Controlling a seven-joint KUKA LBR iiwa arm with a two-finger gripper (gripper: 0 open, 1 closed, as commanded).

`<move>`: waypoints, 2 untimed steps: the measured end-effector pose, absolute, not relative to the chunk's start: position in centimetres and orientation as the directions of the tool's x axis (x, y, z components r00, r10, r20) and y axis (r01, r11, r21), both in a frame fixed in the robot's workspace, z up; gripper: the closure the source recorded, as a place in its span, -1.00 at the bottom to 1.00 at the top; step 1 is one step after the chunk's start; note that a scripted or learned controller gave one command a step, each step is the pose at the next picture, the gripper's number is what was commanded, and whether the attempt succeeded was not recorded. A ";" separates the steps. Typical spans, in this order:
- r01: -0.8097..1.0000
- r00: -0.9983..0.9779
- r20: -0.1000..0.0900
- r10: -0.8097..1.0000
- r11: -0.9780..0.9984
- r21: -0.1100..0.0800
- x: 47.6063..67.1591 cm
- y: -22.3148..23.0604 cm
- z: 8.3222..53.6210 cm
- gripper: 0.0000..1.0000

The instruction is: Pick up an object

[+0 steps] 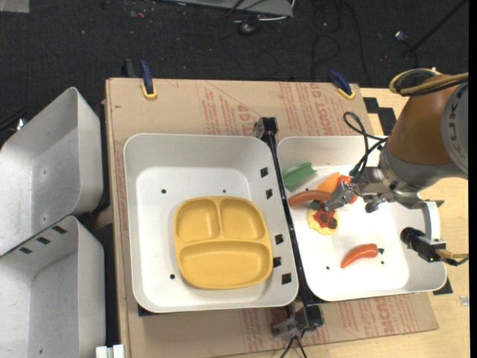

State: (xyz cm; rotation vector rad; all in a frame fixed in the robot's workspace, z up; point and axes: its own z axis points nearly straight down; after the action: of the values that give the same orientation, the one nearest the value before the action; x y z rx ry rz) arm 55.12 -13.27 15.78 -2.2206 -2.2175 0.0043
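The gripper (341, 198) reaches into the right bin (417, 278) over a cluster of toy vegetables (317, 200), its finger state impossible to tell, while a red pepper (360, 254) lies apart and a yellow tray (222, 242) fills the left bin (149, 200).

The arm (428, 136) runs off the right edge. The gripper (341, 195) covers part of the orange piece (330, 182) beneath it; its finger gap is too small to read.

Bright, even light; perhaps slightly soft.
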 end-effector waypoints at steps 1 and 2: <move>1.000 0.003 0.001 1.000 -0.003 -0.001 55.3 -13.6 9.6 -1.00; 1.000 0.002 0.000 1.000 -0.002 0.004 55.5 -13.6 11.0 1.00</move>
State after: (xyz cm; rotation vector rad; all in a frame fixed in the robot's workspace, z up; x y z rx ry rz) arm 55.47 -13.56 10.98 -2.2259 -2.2209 -0.0048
